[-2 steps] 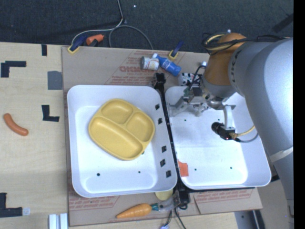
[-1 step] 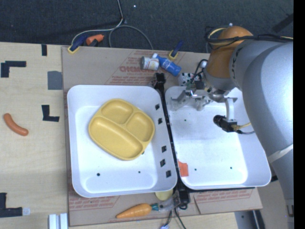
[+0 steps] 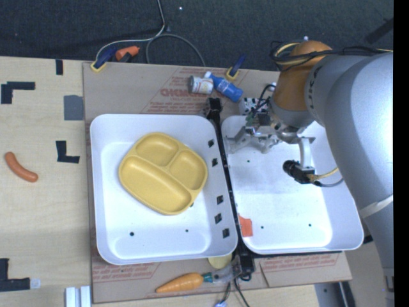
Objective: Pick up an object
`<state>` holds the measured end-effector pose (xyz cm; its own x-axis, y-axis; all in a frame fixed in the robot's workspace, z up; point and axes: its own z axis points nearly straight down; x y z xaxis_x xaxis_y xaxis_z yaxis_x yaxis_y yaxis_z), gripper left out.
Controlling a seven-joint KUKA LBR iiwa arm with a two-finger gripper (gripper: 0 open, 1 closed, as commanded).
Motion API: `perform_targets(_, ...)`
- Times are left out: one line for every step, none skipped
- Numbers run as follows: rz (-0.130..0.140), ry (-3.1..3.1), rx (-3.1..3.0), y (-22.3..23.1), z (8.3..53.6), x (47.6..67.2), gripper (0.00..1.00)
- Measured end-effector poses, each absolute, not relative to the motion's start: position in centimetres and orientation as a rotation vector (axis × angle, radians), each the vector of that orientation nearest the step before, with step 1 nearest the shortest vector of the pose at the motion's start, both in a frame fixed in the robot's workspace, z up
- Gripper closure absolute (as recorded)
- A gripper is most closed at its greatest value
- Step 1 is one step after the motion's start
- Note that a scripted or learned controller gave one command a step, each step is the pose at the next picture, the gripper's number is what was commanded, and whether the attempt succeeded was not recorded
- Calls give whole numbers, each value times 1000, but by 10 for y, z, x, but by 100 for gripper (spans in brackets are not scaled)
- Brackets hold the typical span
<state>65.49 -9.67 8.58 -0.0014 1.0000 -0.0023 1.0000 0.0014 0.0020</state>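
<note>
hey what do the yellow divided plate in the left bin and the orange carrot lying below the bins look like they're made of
The yellow divided plate looks like moulded plastic: one even colour, rounded compartment ridges, a soft sheen. The orange carrot seems to be a plastic or rubber toy, uniformly coloured and smooth, though it is too small to be sure.

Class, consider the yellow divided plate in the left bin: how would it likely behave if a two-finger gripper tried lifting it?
The yellow divided plate looks moulded, so probably stiff and light. Its smooth, rounded rim may slip from narrow fingers. Lying flat, it seems unlikely to roll.
</note>
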Motion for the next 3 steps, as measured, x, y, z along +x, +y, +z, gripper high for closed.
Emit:
perform_targets(3, 2223, 2219, -109, 86, 669, 0)
perform_targets(0, 2222, 2218, -94, 85, 669, 0)
perform_targets(1, 2219, 2218, -95, 86, 633, 0)
